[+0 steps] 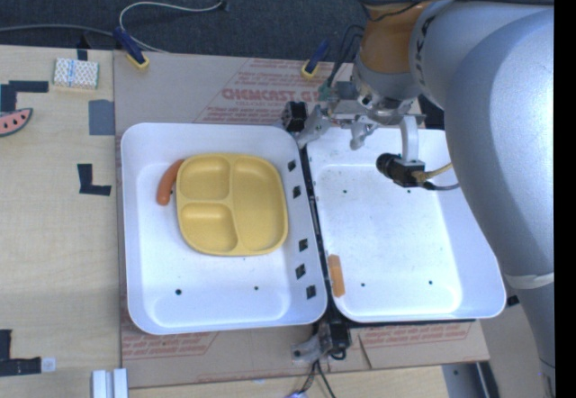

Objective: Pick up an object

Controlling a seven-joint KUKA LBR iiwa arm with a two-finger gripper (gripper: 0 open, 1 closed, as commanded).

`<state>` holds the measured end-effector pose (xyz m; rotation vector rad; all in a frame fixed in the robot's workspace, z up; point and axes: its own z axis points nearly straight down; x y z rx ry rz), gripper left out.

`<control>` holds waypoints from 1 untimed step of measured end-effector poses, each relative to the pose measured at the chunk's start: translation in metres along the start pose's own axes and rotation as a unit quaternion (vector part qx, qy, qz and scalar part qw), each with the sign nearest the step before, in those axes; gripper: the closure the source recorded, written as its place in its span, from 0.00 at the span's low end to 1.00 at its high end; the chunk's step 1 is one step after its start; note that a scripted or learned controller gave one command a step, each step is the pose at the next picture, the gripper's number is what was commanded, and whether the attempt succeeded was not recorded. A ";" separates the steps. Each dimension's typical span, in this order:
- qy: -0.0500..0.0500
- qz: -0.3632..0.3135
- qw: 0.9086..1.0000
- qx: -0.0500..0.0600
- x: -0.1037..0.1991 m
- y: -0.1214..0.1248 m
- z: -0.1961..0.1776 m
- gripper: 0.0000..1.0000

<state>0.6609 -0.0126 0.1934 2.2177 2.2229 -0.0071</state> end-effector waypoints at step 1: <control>0.002 0.000 1.000 0.000 0.041 0.007 0.009 0.00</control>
